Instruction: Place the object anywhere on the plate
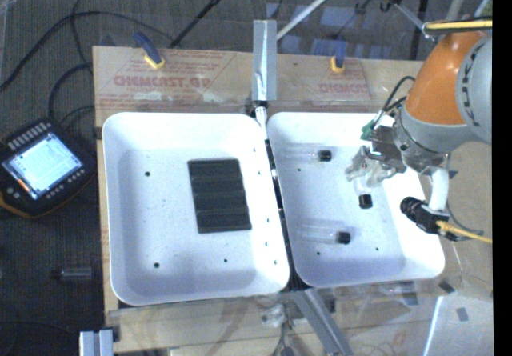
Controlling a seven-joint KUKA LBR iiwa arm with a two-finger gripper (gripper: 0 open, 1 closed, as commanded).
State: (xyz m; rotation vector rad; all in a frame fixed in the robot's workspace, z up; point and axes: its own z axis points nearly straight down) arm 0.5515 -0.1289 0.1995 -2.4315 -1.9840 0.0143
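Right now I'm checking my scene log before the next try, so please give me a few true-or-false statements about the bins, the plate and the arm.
1. The dark plate lies in the left bin. True.
2. The plate is round and white. False: it is dark, rectangular and ribbed.
3. Three small clear tubes with black caps lie in the right bin, one near its back, one mid-bin and one near its front. True.
4. One tube rests on the plate. False: all three are in the right bin, none on the plate.
5. The pincer is above the left bin. False: it is above the right bin, near the mid-bin tube.
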